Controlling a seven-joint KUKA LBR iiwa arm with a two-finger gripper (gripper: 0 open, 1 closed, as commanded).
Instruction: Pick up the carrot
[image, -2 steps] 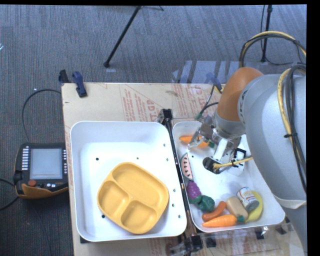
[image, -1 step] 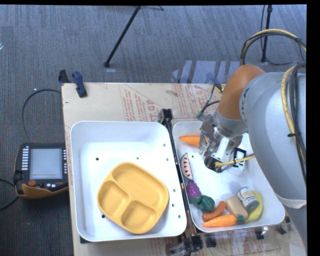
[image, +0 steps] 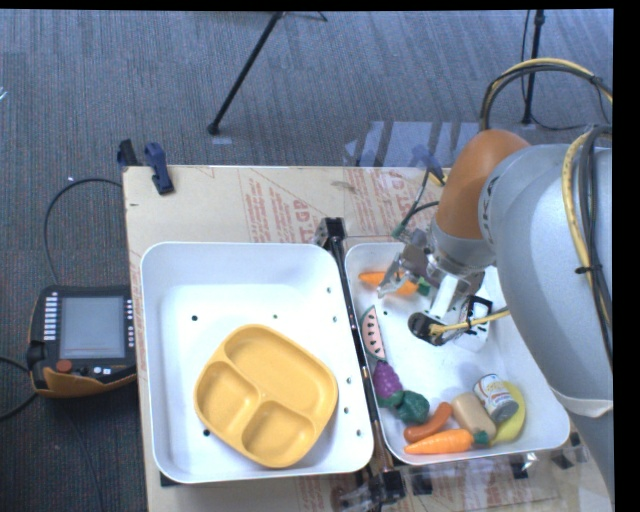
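Note:
A small orange carrot (image: 378, 279) lies at the far left corner of the right bin (image: 535, 375). My gripper (image: 402, 272) hangs right over its right end and hides part of it. From this angle it is unclear whether it touches the carrot. Two more orange carrots lie at the bin's near edge: a short one (image: 428, 421) and a longer one (image: 440, 443) beside it.
The right bin also holds a watermelon slice (image: 373, 333), purple grapes (image: 386, 380), a green vegetable (image: 410, 405), a beige block (image: 470, 412), a can (image: 493, 392) and a banana (image: 516, 418). A yellow divided plate (image: 265, 395) sits in the left bin (image: 170, 300).

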